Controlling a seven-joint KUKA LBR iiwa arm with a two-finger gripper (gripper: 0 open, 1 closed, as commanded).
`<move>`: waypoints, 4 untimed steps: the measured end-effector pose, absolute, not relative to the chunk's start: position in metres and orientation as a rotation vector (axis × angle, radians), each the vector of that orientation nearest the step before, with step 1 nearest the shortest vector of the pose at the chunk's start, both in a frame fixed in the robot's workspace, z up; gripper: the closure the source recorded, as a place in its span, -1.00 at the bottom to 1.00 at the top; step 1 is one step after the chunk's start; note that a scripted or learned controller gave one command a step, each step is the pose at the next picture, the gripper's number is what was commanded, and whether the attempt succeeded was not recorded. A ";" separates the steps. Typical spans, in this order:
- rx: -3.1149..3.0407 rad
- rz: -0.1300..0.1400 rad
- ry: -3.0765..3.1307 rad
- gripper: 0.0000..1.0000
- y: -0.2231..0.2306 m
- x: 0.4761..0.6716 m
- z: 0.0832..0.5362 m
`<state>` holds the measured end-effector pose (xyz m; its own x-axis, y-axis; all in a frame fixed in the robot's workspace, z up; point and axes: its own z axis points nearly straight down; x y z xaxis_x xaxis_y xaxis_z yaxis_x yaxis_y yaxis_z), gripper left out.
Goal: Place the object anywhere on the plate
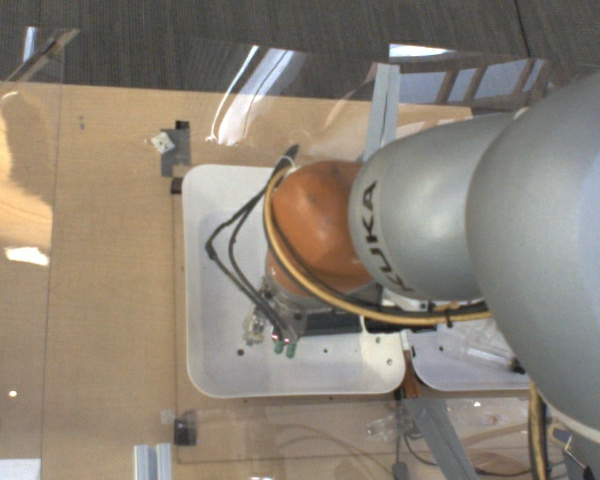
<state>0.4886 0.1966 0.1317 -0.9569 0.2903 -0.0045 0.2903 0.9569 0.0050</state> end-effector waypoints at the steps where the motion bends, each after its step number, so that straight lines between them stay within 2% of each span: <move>1: 0.054 0.016 3.124 1.00 0.157 0.492 0.092; 2: -0.194 0.007 3.125 1.00 0.174 0.545 0.206; 3: 0.093 0.008 3.131 1.00 0.212 0.618 0.234; 4: 0.940 0.005 2.994 1.00 0.224 0.650 0.156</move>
<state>0.6505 0.2239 0.1555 -0.8205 0.5716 -0.0029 0.5716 0.8205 0.0040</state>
